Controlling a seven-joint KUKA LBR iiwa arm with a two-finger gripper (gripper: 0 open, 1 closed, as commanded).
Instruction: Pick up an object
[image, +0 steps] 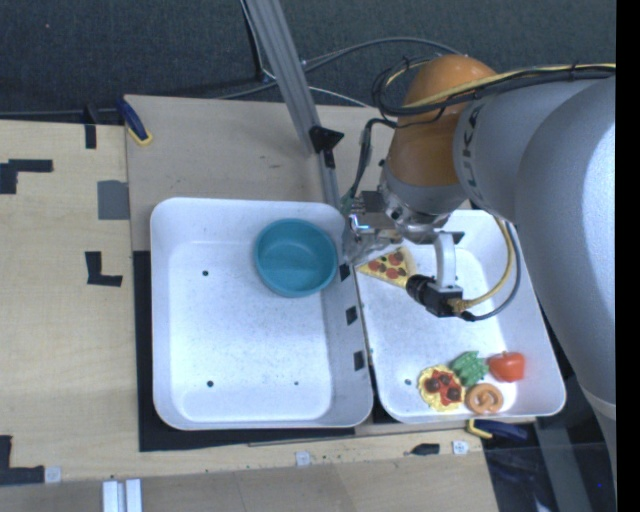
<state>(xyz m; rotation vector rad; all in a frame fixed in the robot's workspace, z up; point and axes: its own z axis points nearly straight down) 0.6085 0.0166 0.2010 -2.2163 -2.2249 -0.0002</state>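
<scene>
Arm housing (560, 230) is nearest the lens, a big grey bulk coming in from the right over the right bin (530, 345), orange band above the wrist. Wrist points down over that bin's far-left corner, hard by the divider between the bins. Gripper (372, 240) sits just above the toy pizza slice (388, 266), which lies in that far-left corner beside the rim. I can't tell how the jaws stand from this angle, the wrist body masks them, and I see nothing between them, so I'm not calling a grasp. Other candidates: blue bowl (295, 257) in the left bin (190, 330), up at its far-right corner, close to the divider; at the right bin's near edge, a small round pizza (440, 387), a green leafy piece (468, 365), a red tomato-like piece (507, 366) and a brown ring like a doughnut or pretzel (485, 399), clustered touching or nearly so. My read: approach or descent step on the pizza slice, pick not done yet. Next move needs a straight drop centred on the slice, jaws straddling it, then close and lift. Risk: slice is flat and near the wall, so the fingers may skate over it or clip the rim.
</scene>
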